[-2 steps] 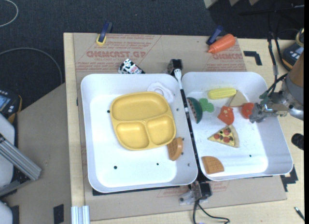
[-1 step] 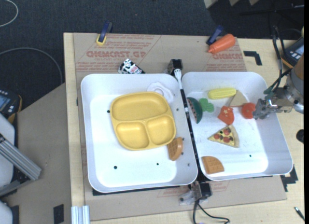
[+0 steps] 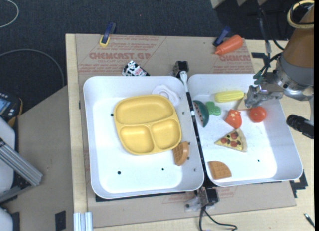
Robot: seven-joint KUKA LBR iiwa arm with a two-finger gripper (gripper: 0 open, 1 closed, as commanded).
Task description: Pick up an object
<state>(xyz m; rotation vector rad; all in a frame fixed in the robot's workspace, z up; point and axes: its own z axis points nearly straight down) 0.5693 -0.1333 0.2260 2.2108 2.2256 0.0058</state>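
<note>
The board under the bins reads "CHEMCAST GP" in red; the gripper hangs above the red tomato, its grip impossible to tell.

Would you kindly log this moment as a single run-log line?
task: pick up an object | gripper: low in right bin, by red tomato | nothing seen held
</note>
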